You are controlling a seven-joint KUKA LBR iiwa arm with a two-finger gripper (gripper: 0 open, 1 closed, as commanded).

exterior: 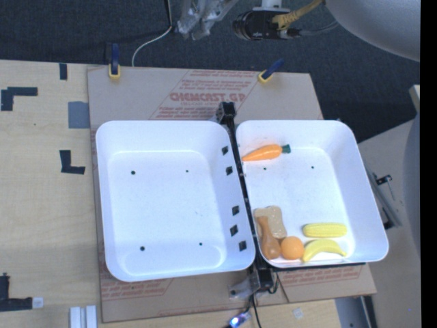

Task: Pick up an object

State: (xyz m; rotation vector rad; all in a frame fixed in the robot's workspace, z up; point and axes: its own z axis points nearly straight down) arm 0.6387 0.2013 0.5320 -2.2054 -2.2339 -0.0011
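Carrot beside right bin divider edge.

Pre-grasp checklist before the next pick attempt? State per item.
1. Targets present in right bin: ok. Carrot, corn cob, banana, orange, tan bread-like piece.
2. Isolated target available: ok. The carrot lies alone near the divider.
3. Clutter near front items: not ok. The orange, the banana and the tan piece crowd together.
4. Gripper clear of the bins: ok, up at the top of the view.
5. Jaws state: cannot tell, blurred.
6. Anything held: cannot tell.
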